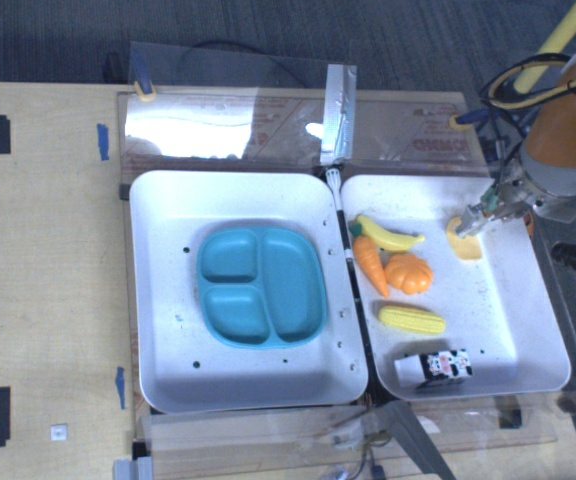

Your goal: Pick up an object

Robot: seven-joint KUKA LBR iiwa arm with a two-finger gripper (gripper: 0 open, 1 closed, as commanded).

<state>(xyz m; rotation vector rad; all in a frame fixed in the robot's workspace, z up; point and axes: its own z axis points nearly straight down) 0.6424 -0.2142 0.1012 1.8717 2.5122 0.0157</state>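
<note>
The right bin (528,318) holds a yellow banana (389,234), an orange carrot (370,265), an orange pumpkin-like piece (409,274), a corn cob (411,318), a black-and-white box (446,365) and a pale yellow piece (465,243). My gripper (476,218) hangs over the bin's back right area, right at the top of the pale yellow piece. I cannot make out whether anything sits between its tips.
The left bin (158,298) carries a blue divided plate (263,284). A clear panel and a metal divider post (339,108) stand behind the bins. Cables and a yellow hose (558,38) hang by the arm at the right.
</note>
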